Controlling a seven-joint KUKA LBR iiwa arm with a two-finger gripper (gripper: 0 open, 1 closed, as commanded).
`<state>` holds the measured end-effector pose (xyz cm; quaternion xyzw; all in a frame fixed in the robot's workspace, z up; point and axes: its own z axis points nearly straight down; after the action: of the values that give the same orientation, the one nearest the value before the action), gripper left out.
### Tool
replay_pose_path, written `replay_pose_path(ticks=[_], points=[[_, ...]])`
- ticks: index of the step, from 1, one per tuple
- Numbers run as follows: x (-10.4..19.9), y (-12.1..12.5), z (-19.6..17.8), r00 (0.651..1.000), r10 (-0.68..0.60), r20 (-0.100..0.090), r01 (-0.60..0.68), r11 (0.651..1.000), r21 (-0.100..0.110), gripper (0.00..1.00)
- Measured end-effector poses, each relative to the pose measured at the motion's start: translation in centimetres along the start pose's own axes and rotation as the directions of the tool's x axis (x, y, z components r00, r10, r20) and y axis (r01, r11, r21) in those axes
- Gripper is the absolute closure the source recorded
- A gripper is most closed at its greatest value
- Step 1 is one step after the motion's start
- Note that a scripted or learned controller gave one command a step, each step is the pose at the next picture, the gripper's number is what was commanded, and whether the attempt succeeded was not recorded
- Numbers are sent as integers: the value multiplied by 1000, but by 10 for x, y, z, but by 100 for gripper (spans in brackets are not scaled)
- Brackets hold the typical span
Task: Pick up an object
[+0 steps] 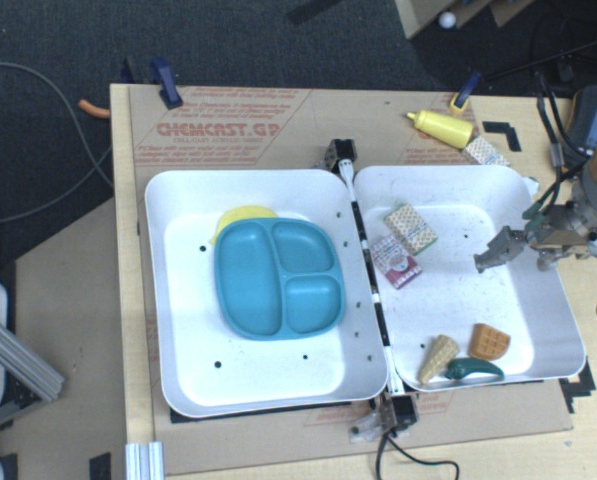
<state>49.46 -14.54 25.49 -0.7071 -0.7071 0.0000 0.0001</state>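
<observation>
While the gripper (pixel 500 249) hovers over the right bin (pixel 553 353) near its right wall, whether it is open or shut cannot be told, and nothing shows in its grasp. Left of it lie a patterned packet (pixel 410 228) and a pink packet (pixel 396 261), touching; below it sit a waffle piece (pixel 489 342), a cone (pixel 437 357) and a teal object (pixel 475 370).
</observation>
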Motion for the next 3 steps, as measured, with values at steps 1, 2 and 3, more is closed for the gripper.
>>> replay_pose_path(ticks=[1,2,3], points=[[59,42,71,1000,-1,-1,1,1000,2,0],[32,107,125,1000,0,1,0,1000,0,0],[49,96,166,1000,0,2,0,1000,-9,0]])
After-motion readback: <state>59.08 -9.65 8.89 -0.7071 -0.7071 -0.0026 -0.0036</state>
